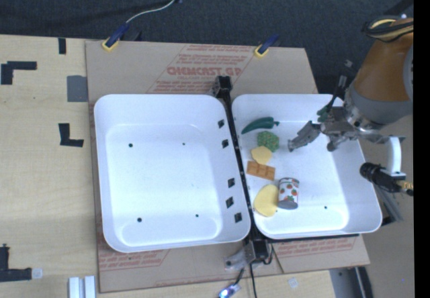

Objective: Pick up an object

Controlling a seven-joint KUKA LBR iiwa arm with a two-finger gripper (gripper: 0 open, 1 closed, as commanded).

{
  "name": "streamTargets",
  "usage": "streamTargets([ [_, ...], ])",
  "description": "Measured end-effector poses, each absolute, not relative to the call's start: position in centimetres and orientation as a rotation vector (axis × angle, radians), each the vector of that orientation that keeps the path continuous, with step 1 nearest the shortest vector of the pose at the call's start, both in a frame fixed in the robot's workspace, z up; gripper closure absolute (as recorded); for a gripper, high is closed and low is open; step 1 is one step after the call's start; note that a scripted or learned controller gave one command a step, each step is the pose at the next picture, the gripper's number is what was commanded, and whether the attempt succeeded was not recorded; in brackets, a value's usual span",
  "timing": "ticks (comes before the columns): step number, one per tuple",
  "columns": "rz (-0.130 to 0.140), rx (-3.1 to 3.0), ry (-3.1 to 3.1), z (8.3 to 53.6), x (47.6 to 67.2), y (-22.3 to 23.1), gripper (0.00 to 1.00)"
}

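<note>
Claw (316, 137) over right bin (349, 223), fingers spread, nothing between them. Toy food cluster lies to its left by divider; nearest is green block (267, 139), pepper (259, 125) just beyond.

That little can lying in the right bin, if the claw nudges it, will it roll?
Probably: the can looks round-sided and appears to lie on its side, so a nudge may roll it. It touches a yellow piece, which might block rolling that way. It looks small, likely light.
</note>
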State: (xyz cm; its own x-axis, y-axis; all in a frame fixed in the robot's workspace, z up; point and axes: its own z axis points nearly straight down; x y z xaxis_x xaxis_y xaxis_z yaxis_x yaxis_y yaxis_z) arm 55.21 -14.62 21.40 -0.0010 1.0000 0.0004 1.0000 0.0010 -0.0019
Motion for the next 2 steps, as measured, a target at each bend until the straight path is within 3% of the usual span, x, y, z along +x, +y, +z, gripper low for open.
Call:
streamTargets([
  [1,-0.002,-2.221,-2.224,7.9,55.5,-11.0,0.0],
  [2,0.001,-2.224,-2.22,8.6,49.9,-12.8,0.0],
])
